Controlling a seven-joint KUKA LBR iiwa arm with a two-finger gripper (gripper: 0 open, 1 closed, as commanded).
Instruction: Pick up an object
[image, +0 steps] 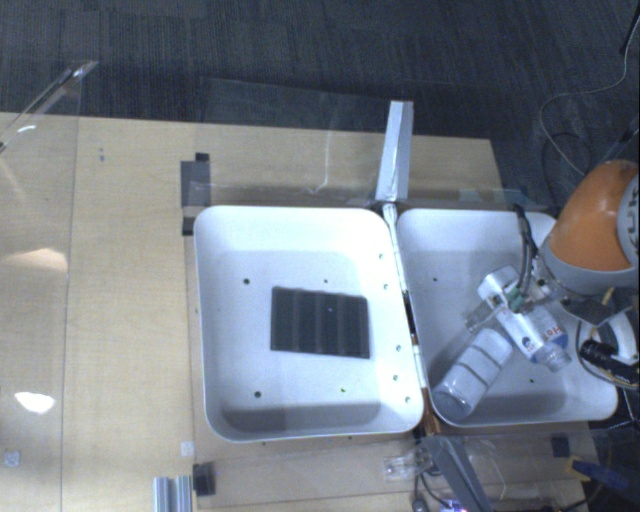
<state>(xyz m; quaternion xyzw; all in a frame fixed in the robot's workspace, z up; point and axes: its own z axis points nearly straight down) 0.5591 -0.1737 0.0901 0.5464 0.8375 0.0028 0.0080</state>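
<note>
A dark ribbed rectangular pad (320, 322) lies flat in the middle of the left bin (230, 250). In the right bin (450, 240) a clear plastic bottle (532, 335) lies on its side, running from upper left to lower right. A clear plastic cup (470, 372) lies tilted beside it, toward the bin's front. My gripper (520, 295) hangs low over the right bin, right at the bottle's upper end, under the orange wrist band (595, 230). The arm hides part of the bottle.
The divider wall between the two bins runs down the middle (405, 310). A metal post (395, 150) stands behind the bins. Black cables (605, 360) trail at the right bin's right rim. Bare wooden bench top (100, 300) spreads to the left.
</note>
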